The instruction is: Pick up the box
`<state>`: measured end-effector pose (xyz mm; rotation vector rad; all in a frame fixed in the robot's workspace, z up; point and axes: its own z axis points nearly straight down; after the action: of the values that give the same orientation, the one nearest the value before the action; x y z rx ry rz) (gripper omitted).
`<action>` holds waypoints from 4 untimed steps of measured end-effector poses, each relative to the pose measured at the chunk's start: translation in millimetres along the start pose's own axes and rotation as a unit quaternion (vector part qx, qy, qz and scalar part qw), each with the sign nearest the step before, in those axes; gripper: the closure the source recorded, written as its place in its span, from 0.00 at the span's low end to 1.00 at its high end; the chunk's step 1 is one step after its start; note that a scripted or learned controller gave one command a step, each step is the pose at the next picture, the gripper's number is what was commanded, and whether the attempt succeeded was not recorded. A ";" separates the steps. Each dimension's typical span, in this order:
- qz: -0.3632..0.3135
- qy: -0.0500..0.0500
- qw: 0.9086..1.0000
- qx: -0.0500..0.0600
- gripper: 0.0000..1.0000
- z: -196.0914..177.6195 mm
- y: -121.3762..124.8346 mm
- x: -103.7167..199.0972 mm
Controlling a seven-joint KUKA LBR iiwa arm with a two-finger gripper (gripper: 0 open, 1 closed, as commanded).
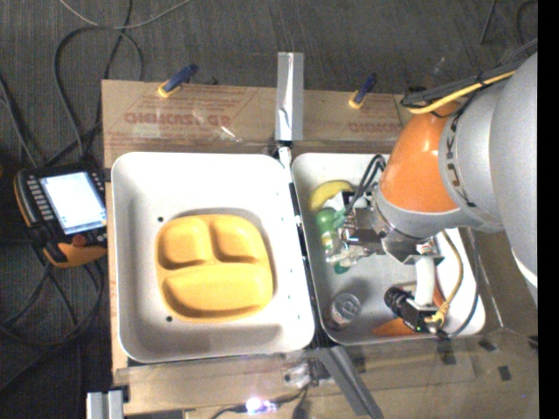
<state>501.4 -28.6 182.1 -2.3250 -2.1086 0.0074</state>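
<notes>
Box: cannot tell which item it is; likely among clutter in right white bin (472,321), under the arm.
Hand (342,238): low by green bottle (327,221) and yellow banana (327,192).
Progress: nothing visibly lifted; pick remains.
Left: yellow divided tray (214,264).

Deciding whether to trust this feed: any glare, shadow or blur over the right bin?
Camera view: sharp overall; the arm blocks and shades much of the right bin; small glints on the can; bright spot at the bench's front edge.
</notes>
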 end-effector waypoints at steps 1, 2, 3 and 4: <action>0.023 -0.001 1.000 0.000 1.00 -0.2 -15.4 -37.3; 0.095 -0.001 0.995 0.000 1.00 -38.3 -6.2 2.8; 0.219 -0.001 0.976 0.001 1.00 -28.7 -21.8 28.2; 0.284 -0.002 0.959 0.001 1.00 -1.4 -17.0 -26.3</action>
<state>482.0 -53.1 183.6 -2.8311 -1.3621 0.0140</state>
